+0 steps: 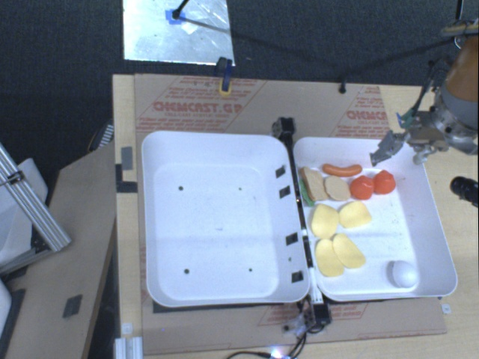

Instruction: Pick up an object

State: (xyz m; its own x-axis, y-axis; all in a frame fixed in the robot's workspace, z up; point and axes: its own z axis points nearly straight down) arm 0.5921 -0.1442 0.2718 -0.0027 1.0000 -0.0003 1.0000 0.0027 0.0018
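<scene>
Hand point(399, 144) above right bin point(434, 223), finger spread unreadable.
Brown board point(194, 103) under both bins prints "CHEMCAST GP" in red; dark carpet point(60, 36) beyond tabletop point(82, 223).

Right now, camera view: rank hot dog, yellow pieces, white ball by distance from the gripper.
From the gripper, over the right bin's far edge:
1. Hot dog, far side of the bin, left of the gripper.
2. Yellow pieces, bin's middle.
3. White ball, near right corner.
</scene>
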